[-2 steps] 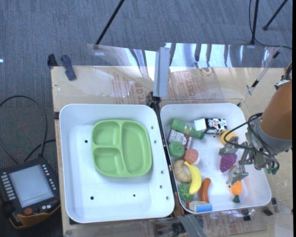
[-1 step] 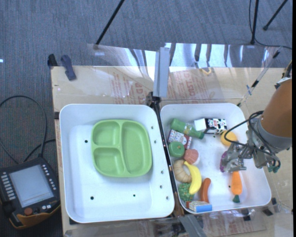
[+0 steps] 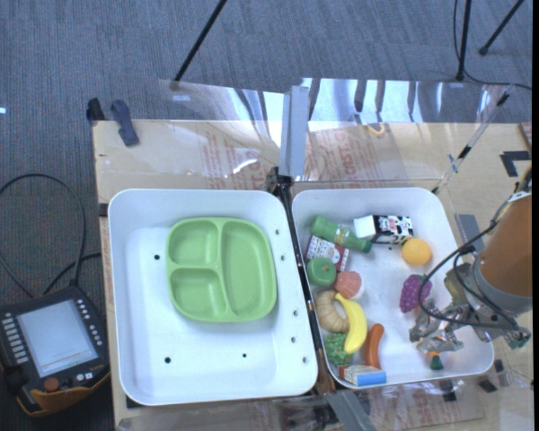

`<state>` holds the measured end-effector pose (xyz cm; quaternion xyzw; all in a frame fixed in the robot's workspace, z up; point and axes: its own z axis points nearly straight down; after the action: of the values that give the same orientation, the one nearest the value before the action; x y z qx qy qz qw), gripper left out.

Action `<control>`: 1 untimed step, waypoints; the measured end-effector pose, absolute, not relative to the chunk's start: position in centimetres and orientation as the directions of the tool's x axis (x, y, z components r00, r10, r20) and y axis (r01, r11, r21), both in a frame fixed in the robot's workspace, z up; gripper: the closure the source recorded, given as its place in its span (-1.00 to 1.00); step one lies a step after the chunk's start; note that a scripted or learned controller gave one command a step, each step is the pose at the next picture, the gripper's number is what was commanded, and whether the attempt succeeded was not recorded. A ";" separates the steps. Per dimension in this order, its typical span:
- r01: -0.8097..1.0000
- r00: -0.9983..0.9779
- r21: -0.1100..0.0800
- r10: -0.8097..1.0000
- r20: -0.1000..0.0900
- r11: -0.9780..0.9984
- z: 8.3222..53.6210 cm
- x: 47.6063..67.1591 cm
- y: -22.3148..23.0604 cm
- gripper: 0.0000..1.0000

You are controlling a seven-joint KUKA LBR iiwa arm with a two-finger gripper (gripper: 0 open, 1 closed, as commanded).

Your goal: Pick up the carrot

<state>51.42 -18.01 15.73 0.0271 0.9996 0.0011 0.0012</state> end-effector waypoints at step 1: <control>-0.319 -0.948 0.003 -0.319 0.000 0.948 9.8 47.6 -21.2 1.00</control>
<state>47.58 -21.16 9.82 -0.1618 0.9868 0.0016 -0.0003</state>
